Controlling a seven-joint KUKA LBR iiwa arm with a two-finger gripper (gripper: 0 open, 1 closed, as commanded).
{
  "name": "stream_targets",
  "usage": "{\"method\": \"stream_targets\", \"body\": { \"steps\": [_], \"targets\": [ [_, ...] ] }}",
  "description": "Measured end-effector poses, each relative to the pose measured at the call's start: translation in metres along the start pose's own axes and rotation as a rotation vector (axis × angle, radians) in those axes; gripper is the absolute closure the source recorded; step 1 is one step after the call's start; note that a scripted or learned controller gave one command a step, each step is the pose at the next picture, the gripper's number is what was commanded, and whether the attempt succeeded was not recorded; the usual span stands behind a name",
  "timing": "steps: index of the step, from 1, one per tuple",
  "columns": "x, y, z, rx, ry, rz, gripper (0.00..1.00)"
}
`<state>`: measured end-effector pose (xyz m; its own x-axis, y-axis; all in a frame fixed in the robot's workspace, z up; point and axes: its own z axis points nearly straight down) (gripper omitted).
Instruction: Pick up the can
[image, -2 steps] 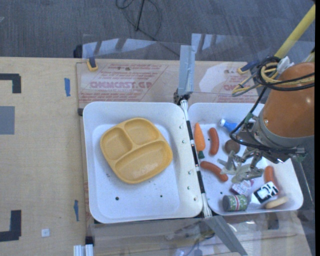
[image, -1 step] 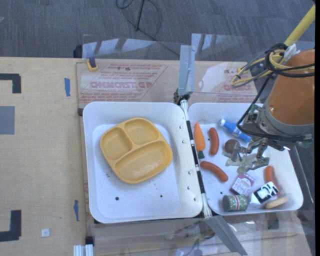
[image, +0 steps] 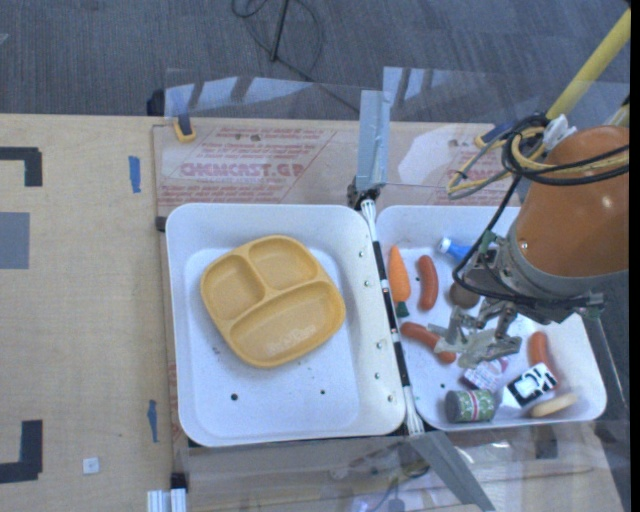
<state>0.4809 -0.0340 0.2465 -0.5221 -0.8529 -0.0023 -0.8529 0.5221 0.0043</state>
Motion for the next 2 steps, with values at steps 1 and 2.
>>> {"method": "stream_targets", "body": {
  "steps": [1, 2],
  "targets": [
    [0.0289, -0.0179, -0.0189, 0.001, -0.002, -0.287, 1.00],
    [0.0288, -0.0179, -0.0189, 0.001, -0.002, -0.288, 0.00]
  ]
}}
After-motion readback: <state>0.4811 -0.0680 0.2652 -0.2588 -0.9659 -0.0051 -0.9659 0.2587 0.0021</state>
